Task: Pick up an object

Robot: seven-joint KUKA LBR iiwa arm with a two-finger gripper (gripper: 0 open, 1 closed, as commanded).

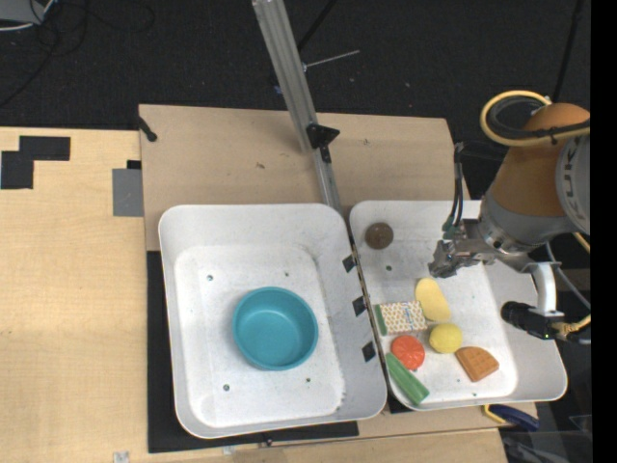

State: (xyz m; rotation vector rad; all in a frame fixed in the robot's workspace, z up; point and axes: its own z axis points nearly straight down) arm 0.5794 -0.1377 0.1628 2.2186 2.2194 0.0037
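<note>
Dark floor with loose cables lies behind a pale wooden bench, and an aluminium rail slants down toward the seam between the two white bins.

From the fixed camera, the claw hangs low over the right bin, at the end of the grey arm coming in from the right. Whether its fingers are spread or pressed together I cannot tell from here; nothing shows between them.

Just below the claw and a little to its left lies a pale yellow piece, likely the thing aimed at. Further below sit a yellow ball, a brown wedge, a red ball, a green stick and a chequered pad. Off to the claw's left, near the bin's far side, rests a brown round lump. Well left again, the left bin holds a teal bowl.

By my reckoning the pick is not yet made: every object lies on the bin floor, so closing and lifting remain.
</note>
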